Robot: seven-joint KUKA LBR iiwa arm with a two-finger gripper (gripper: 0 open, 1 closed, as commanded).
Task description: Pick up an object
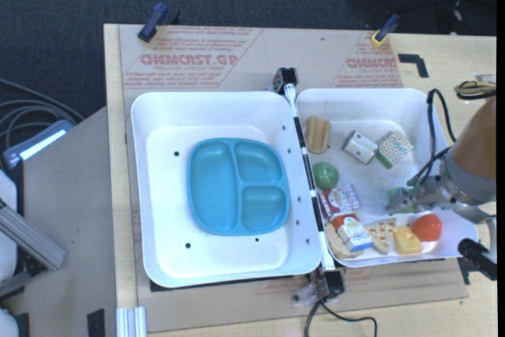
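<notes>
Camera view cuts off the arm [480,158] at the right edge; you cannot tell the gripper [406,200] state. It sits low in the right bin [359,97], just beside the red tomato [427,227] and cheese wedge [407,241] along the near wall. Open floor remains between the green ball [325,174] and the cartons [360,147].

A blue plate [237,186] lies in the left bin [150,170]. Two clips [151,21] sit on the bench [237,59].
</notes>
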